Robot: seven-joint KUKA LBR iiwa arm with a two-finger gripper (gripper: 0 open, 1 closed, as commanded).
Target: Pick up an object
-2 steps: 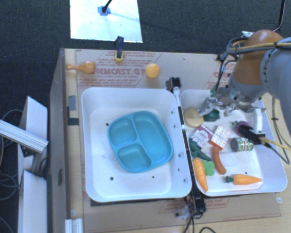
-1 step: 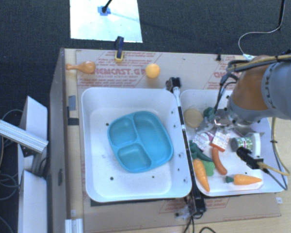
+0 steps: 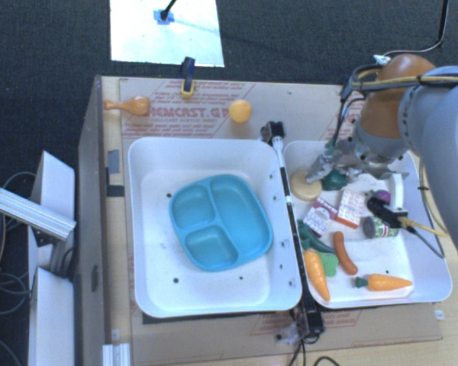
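Even, bright overhead light, slightly soft frame.
Both white bins [image 3: 149, 204] run near blown-out with weak shadows under their rims. Glare patch on the pale sheet [image 3: 166, 21] past the bench's far edge. Dark floor keeps its texture. Arm [image 3: 435, 113] blurs at right.

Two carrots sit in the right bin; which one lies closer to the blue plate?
The carrot against the bin's left wall, pointing lengthwise; the other carrot lies crosswise farther right.
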